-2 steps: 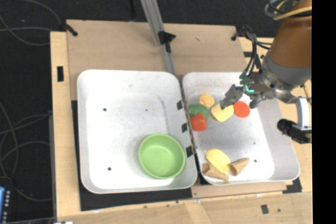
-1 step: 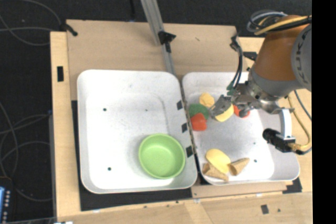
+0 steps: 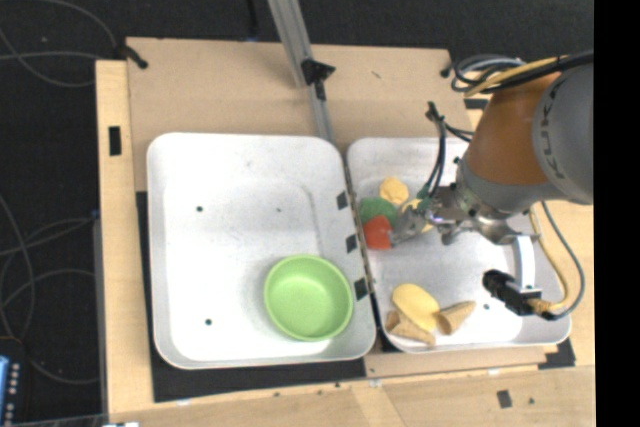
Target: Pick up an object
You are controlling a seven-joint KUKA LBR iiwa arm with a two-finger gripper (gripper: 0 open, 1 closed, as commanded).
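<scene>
Gripper (image 3: 412, 218), whether clenched or released I cannot tell, sits low in the right bin (image 3: 455, 340), touching or just beside the red-green toy (image 3: 376, 222) at its left.

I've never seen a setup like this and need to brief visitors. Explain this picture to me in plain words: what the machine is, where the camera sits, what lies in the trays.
One camera looks down at a slant on a wooden bench. The grey machine with the orange band is a robot arm reaching in from the right. Its pincer is low in the right bin, beside a small red and green object; whether it grips anything cannot be told. That bin also holds a yellow piece near the top and yellow and tan pieces at the front edge. The left bin holds a light green bowl.
</scene>
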